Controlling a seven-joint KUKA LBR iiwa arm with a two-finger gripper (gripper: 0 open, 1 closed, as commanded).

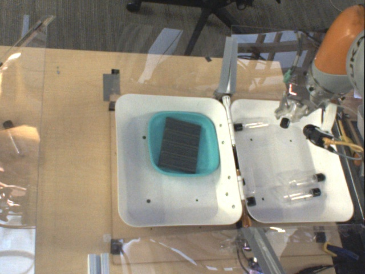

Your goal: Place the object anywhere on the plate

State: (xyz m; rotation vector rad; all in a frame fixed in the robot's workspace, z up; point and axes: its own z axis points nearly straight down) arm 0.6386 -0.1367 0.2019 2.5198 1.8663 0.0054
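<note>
A teal plate [211,153] sits in the left bin [171,213]. A dark grey ribbed block [181,145] lies flat on the plate, roughly at its middle and slightly tilted. My gripper [292,112] hangs over the far part of the right bin [274,158], well to the right of the plate and apart from the block. Nothing shows held under it. The orange band of the arm [336,44] rises at the upper right.
Clear tubes with black caps lie in the right bin: one [251,125] near its far left, two [302,194] near its front right. A yellow cable [342,147] runs along the right edge. A metal divider [228,67] stands behind the bins.
</note>
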